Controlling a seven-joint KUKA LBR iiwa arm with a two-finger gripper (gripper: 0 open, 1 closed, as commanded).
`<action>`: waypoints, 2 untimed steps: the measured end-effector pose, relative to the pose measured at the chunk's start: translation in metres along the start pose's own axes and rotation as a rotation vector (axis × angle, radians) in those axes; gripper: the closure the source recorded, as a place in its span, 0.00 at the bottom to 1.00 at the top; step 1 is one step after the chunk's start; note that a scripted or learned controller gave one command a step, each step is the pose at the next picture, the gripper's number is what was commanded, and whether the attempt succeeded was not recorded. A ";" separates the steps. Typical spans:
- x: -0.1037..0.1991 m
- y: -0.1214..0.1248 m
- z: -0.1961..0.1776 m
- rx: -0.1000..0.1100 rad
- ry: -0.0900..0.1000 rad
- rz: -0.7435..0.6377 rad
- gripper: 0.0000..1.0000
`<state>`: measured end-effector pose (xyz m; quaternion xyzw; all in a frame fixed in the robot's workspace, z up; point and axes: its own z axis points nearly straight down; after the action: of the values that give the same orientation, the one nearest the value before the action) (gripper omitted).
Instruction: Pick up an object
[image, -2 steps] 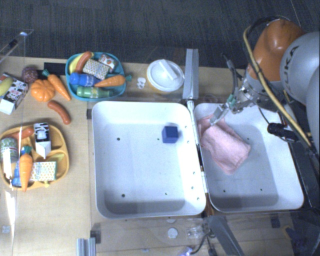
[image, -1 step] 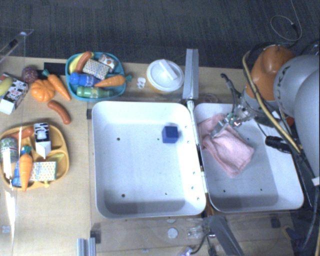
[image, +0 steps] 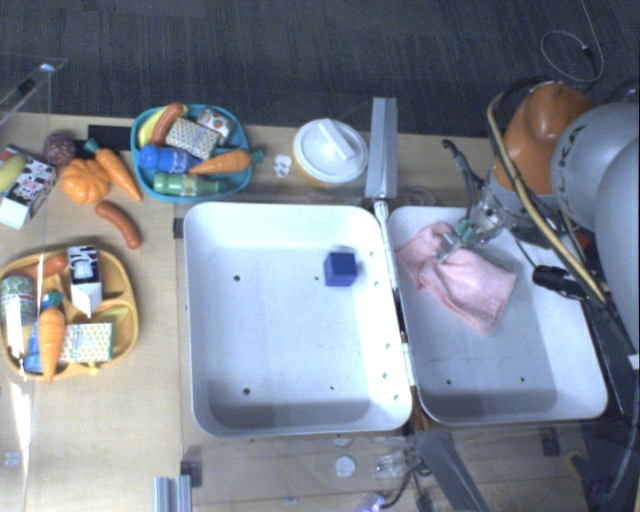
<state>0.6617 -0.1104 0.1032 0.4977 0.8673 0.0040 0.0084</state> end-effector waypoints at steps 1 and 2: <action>0.001 0.000 0.000 0.001 0.001 -0.001 0.00; -0.022 -0.006 0.011 0.025 0.033 -0.180 0.00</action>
<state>0.6675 -0.1321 0.0927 0.4176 0.9085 0.0003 -0.0118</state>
